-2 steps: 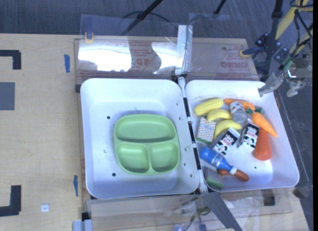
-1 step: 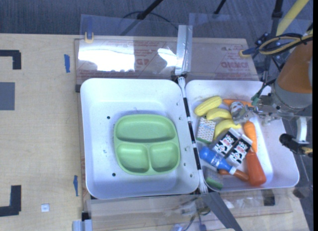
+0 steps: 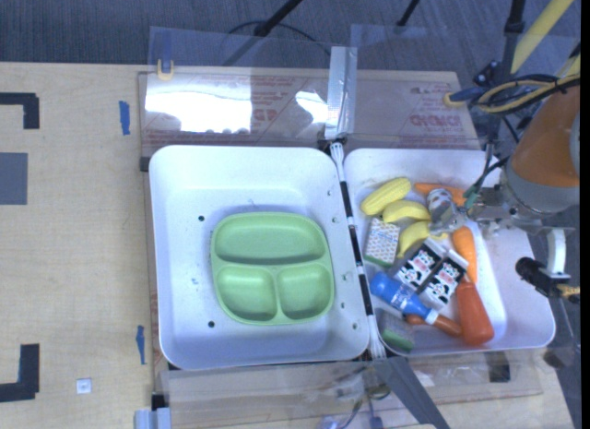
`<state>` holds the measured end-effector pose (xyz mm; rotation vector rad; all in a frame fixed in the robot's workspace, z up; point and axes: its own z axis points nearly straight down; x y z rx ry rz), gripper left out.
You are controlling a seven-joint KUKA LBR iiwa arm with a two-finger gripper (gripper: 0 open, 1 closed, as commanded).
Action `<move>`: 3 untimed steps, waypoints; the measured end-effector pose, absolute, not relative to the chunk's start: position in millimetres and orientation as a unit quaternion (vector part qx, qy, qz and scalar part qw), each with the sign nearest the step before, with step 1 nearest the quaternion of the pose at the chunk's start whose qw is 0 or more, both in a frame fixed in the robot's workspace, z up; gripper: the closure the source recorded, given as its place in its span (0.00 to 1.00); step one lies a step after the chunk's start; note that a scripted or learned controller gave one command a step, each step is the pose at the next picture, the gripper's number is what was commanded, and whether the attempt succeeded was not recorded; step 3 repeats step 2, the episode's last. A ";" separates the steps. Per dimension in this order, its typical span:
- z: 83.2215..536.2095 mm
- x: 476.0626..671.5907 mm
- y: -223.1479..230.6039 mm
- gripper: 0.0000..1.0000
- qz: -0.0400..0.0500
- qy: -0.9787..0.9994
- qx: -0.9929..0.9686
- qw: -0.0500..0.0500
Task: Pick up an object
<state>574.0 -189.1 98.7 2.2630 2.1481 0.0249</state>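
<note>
The wooden bench (image 3: 74, 261) carries two shallow white bins side by side. The left bin (image 3: 175, 187) holds a green divided plate (image 3: 272, 266) that lies flat near the middle of its floor, with one long compartment toward the far edge and two smaller ones toward the near edge. The right bin (image 3: 530, 321) holds a heap of small objects that crowd against its left wall, next to the seam between the two bins. The grey arm (image 3: 544, 155) with its orange band stands over the far right corner of this bin, and the gripper (image 3: 461, 204) reaches toward the far part of the heap, close to the bananas; whether its fingers are open or closed, I cannot tell, because they are small and mixed with the clutter there. A bunch of yellow bananas (image 3: 398, 201) lies near the far left corner of the right bin. An orange carrot-like object (image 3: 472, 312) lies along the right side of the heap, toward the near edge. A blue tube with a white cap (image 3: 398, 295) lies at the near left part, just beside the left wall. A black and white patterned box (image 3: 429, 270) rests between the blue tube and the orange object. A small pale speckled box (image 3: 382, 241) sits just below the bananas, near the left wall.
</note>
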 end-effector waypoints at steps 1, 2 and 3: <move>106.2 573.0 -190.2 1.00 0.006 0.688 0.726 0.010; 253.0 556.1 -166.1 1.00 0.000 0.652 0.758 0.001; 253.0 556.1 -166.1 1.00 0.000 0.652 0.758 0.001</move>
